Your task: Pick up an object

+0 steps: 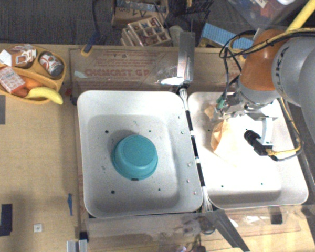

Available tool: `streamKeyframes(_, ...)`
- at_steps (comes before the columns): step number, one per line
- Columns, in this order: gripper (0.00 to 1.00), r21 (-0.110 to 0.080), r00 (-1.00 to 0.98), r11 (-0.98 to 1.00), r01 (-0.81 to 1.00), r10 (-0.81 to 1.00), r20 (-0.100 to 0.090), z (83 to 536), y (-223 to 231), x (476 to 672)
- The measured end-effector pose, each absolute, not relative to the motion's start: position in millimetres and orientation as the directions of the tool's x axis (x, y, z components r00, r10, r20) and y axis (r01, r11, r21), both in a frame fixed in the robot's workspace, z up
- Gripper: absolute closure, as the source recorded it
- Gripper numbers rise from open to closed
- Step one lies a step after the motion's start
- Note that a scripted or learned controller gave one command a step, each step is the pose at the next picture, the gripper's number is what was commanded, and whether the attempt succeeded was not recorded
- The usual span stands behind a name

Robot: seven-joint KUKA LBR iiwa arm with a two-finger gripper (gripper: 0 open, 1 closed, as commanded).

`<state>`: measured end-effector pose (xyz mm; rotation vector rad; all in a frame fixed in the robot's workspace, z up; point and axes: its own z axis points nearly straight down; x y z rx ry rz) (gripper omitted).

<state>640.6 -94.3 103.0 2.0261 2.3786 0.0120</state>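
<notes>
Where fingers (pixel 224 111) meet tan object (pixel 219 135), contact unclear

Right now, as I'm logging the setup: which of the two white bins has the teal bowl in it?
The left bin holds the teal bowl. The right bin is the one the gripper reaches into.

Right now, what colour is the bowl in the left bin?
Teal, a blue-green; the bowl shows plainly in the camera view.
</notes>
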Motion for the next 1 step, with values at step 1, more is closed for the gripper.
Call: streamKeyframes(1,1.0,0.002,-0.226,0.226,0.974,0.974,-0.001,204.6,-50.8,667.3)
